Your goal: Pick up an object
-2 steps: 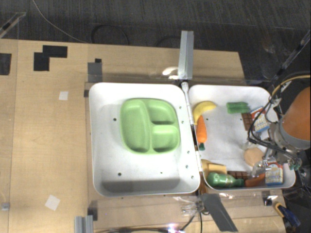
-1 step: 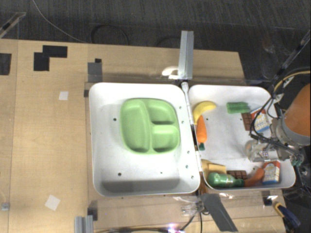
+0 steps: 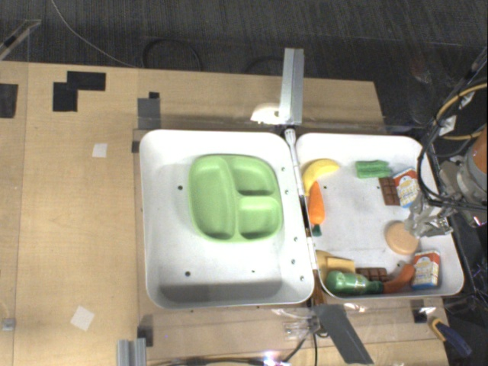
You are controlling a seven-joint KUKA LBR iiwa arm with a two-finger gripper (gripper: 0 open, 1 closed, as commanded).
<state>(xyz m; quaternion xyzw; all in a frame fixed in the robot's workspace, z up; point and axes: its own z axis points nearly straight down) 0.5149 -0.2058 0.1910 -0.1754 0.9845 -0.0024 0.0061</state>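
Note:
The right bin (image 3: 358, 227) holds several toy foods. A yellow banana (image 3: 320, 170) and an orange carrot (image 3: 316, 203) lie along its left wall. A green block (image 3: 372, 169), a brown chocolate bar (image 3: 390, 191) and a small carton (image 3: 407, 187) sit towards the back right. A tan round disc (image 3: 401, 239) lies near the right wall. My gripper (image 3: 424, 223) hangs just right of and above that disc, beside the carton, at the bin's right side. Nothing is seen held in it.
The left bin (image 3: 164, 265) carries a green divided tray (image 3: 232, 197). Along the right bin's front wall lie a green bottle (image 3: 351, 283), a tan wedge (image 3: 335, 263), a brown piece (image 3: 374, 273) and a red-and-white carton (image 3: 425, 270). Cables hang by the arm (image 3: 465, 178) at right.

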